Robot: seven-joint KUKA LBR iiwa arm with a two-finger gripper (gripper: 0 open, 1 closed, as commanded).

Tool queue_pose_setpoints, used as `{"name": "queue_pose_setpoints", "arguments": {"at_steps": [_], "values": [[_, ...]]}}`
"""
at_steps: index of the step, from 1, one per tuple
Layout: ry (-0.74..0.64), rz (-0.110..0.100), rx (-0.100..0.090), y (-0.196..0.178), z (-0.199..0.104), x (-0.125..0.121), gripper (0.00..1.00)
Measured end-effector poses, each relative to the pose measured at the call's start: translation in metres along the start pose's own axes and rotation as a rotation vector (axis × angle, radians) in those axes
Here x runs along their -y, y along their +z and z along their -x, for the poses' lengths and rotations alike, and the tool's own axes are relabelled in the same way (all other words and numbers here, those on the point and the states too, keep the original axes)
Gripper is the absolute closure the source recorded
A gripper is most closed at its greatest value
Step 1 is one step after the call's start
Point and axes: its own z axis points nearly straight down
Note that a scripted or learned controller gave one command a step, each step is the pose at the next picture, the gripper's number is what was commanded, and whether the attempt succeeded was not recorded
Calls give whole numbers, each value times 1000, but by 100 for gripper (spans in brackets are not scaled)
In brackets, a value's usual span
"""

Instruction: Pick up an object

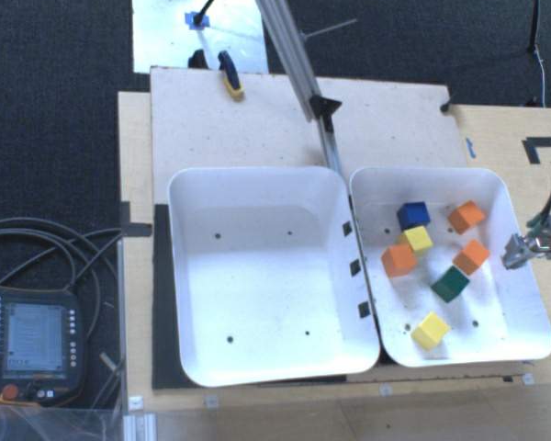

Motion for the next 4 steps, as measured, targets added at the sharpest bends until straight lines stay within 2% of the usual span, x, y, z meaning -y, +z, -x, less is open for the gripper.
{"name": "queue_pose_setpoints", "arguments": {"at_steps": [1, 3, 4], "values": [[2, -8, -3, 16, 0, -1, 100], [-6, -5, -5, -5, -101, -15, 100], [-7, -7, -6, 3, -156, -30, 100]]}}
